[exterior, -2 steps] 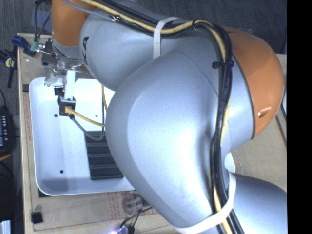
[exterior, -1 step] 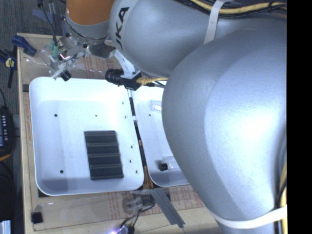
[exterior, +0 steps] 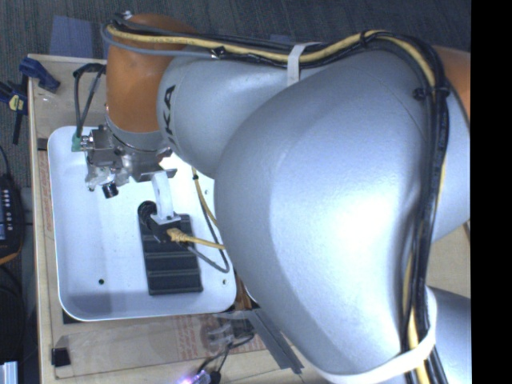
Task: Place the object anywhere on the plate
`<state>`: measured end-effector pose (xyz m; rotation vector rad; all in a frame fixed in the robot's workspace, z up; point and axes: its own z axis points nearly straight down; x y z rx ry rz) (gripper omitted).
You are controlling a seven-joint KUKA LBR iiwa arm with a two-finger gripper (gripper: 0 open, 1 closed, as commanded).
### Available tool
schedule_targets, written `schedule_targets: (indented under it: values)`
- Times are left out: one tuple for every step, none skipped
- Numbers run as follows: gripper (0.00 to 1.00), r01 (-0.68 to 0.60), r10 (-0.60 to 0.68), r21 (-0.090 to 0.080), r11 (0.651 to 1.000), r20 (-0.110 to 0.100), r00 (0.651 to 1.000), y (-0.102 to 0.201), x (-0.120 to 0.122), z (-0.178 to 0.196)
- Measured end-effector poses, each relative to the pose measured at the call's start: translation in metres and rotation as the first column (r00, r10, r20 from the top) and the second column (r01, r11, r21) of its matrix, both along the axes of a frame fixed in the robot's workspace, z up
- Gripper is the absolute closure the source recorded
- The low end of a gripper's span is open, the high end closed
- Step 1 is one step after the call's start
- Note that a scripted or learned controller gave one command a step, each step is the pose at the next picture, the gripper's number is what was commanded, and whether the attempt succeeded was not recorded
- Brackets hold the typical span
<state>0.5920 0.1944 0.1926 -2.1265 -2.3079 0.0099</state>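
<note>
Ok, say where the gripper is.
In the camera view, the gripper is at the view's left, over the upper-left part of the white bin, just below the orange band.

tiny dark speck (exterior: 102, 281), on white bin (exterior: 64, 214) floor, unidentifiable

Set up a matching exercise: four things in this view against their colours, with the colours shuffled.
Things:
1. arm
2. band
3. bin
4. bench

Colours:
a. white
b. tan
c. grey
d. orange

Pairs: 1-c, 2-d, 3-a, 4-b.
</note>
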Motion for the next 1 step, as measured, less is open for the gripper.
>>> schedule_targets:
  values:
    - [1.0,-0.518,0.518,0.002,0.856,0.004,0.856,0.005,0.0402,-0.0567]
